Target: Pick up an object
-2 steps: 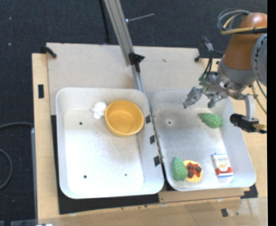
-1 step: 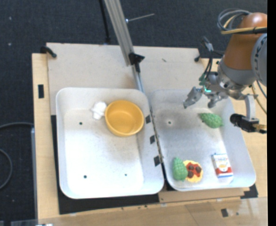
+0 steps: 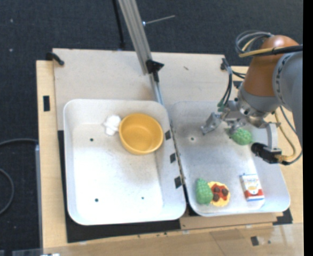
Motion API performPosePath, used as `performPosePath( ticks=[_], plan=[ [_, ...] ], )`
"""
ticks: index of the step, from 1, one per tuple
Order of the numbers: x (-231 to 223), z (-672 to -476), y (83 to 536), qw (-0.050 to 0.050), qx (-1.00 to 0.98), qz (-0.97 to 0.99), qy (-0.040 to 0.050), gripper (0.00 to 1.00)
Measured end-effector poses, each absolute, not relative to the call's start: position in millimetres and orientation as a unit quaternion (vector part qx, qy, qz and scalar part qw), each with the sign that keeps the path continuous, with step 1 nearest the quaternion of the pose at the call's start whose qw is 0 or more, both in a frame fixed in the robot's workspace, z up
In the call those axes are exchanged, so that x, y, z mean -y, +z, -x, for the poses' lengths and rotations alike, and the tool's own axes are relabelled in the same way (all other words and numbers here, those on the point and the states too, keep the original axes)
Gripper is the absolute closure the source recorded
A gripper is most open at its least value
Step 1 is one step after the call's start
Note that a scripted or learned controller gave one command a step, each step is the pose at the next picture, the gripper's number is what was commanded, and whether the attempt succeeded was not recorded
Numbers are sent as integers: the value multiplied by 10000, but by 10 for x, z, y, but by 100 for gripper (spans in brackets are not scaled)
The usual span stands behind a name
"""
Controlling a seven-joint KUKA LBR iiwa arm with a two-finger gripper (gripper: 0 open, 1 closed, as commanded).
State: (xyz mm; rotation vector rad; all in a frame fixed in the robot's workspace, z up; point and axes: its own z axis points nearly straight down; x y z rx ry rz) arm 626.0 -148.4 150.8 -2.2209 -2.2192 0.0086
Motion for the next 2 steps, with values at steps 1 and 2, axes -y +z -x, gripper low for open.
performPosePath(
  ticks=[1,2],
  plan=[
    [1502,-6250,981,2,7066,7076,24,0],
    [1505,-6273,1129,-25,7059,7083,-9,100]
  ],
)
